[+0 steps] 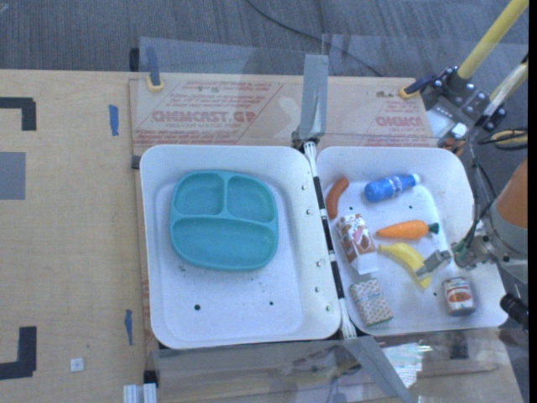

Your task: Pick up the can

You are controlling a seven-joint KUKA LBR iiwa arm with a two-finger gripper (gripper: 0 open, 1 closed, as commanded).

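The can [458, 295] is small, with a red-brown label and a silver top. It stands upright in the front right corner of the right bin [445, 162]. My gripper [435, 264] hangs low over the right bin, just up and left of the can, at the right end of a yellow banana [404, 257]. Nothing shows in its grasp, and a short gap separates it from the can. The arm [509, 217] reaches in from the right edge.
The right bin also holds a blue bottle [389, 187], a carrot [404, 230], a sausage [336, 196], a small carton [357, 242] and a patterned box [371, 300]. A teal divided plate [224, 221] lies in the left bin [159, 309].
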